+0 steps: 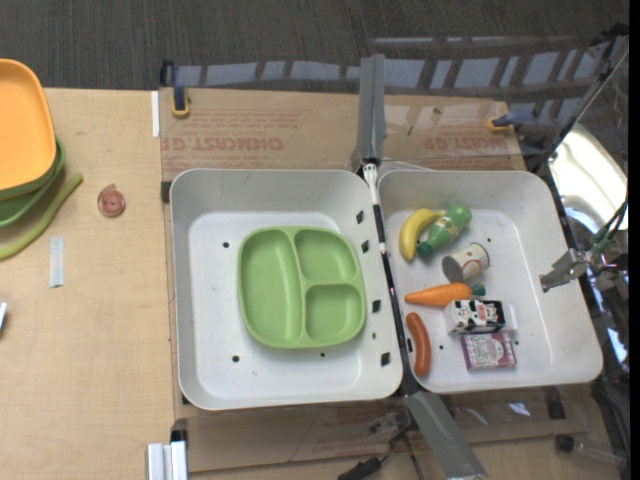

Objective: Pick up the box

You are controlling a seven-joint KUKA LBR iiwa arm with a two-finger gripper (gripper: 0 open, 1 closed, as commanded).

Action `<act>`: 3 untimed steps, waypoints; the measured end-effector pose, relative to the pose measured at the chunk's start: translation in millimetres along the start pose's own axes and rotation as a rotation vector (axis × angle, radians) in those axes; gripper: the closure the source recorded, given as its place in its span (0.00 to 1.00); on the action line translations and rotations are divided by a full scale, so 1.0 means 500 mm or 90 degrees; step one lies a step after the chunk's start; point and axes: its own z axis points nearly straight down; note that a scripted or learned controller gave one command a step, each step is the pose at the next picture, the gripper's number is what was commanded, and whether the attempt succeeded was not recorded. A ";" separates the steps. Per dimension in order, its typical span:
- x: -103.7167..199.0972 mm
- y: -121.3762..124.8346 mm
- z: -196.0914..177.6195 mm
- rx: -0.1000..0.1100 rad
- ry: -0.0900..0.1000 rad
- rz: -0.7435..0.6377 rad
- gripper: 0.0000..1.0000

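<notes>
The left bin (200,298) holds a green plate (301,287). The right bin (540,218) holds the box (489,351) near its front edge, beside a sausage (419,343), a carrot (437,294) and a banana (414,232) farther back.

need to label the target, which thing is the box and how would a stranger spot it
Look in the right bin, at its front edge nearest the camera. The box lies flat there, just below the black-and-white cow-print carton and right of the sausage. It alone is pink and flat, with printed faces.
</notes>
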 end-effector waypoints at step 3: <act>0.195 -0.010 0.165 0.001 0.000 0.108 1.00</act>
